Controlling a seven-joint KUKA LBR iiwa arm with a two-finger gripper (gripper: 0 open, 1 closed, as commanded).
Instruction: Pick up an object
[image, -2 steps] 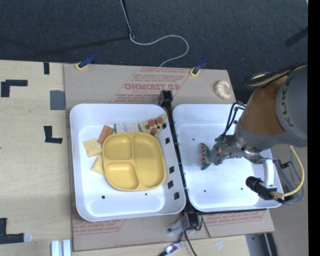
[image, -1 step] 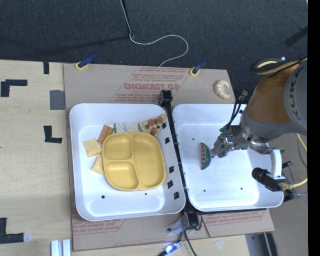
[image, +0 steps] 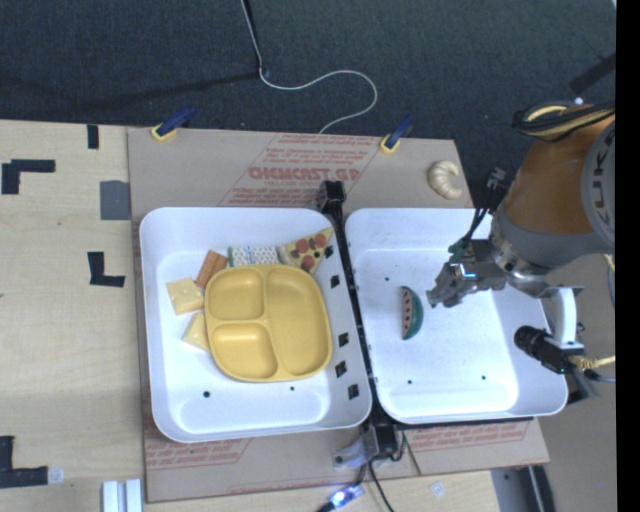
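Reaching in from the right, the KUKA arm (image: 565, 190) hangs over the right bin (image: 470, 390), its orange band above the wrist. The left bin (image: 170, 400) bears a yellow divided plate (image: 268, 322), with several small toy food pieces tucked along the plate's upper and left edges, among them a pale square piece (image: 184, 296). The gripper (image: 445, 292) sits low over the right bin's floor, just to the right of a watermelon slice (image: 410, 312), the lone item lying there and the likely target. The slice lies flat on the white floor, near the gripper but apart from it. Whether the jaws stand open or closed cannot be told from this angle; nothing is seen between them. By this evidence the pick is not yet made: the approach looks nearly complete, while closing on the slice and lifting it remain to be done.
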